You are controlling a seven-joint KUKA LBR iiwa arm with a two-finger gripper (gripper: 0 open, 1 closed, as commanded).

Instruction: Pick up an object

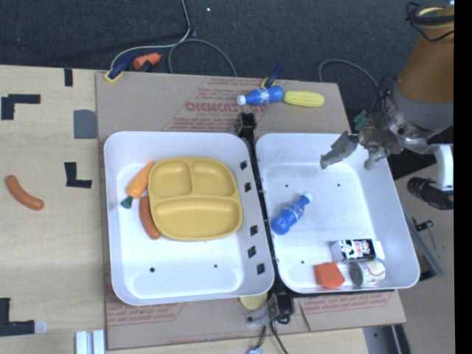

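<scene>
Camera view: gripper (354, 152) hangs over far part of right bin (391, 198), fingers spread wide, nothing btwn them. Closest pick candidate = blue bottle (290, 214), mid-bin, lying down to the near-left of the claw. Bottle's long axis runs diagonal, cap end far-right, pointing roughly twd gripper. Can + orange block sit at near-right corner, farther off.

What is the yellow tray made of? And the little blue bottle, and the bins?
The yellow tray looks like moulded plastic with a matte finish: one even colour, rounded compartments. The blue bottle seems plastic too, a bit glossy, with a pale highlight on its side. The bins look like smooth white plastic, though thin painted metal is possible; the view cannot settle it.
</scene>
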